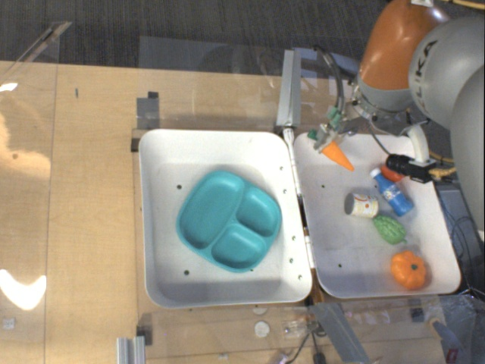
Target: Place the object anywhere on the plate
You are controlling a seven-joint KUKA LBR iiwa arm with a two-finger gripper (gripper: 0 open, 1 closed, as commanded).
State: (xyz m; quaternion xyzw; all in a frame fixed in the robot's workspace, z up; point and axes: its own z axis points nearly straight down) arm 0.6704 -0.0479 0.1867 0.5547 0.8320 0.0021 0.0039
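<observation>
- Carrot [336,155]: you have it at the tool [331,131], in the far left corner of the right bin [333,275]. Its thick end points up toward the tool tip and its thin end trails away down and to the right.
- Tool state: you cannot tell from this view whether it is released or clenched. The tip sits right at the carrot's thick end, but contact is not clear, so do not count it as a hold.
- Plate [230,220]: the teal, three-compartment plate lies in the left bin [159,203], to the tool's left and nearer the camera, well apart from it, with the ridge between the bins in the way.
- Key relation: the carrot's long axis runs diagonally, roughly from the tool toward the rest of the clutter. A grip would likely want to cross that axis near the thick end.
- Other things beyond the carrot from the tool: a small white cup [364,205], a blue bottle [392,190], a green piece [389,230] and an orange pumpkin [409,270].
</observation>
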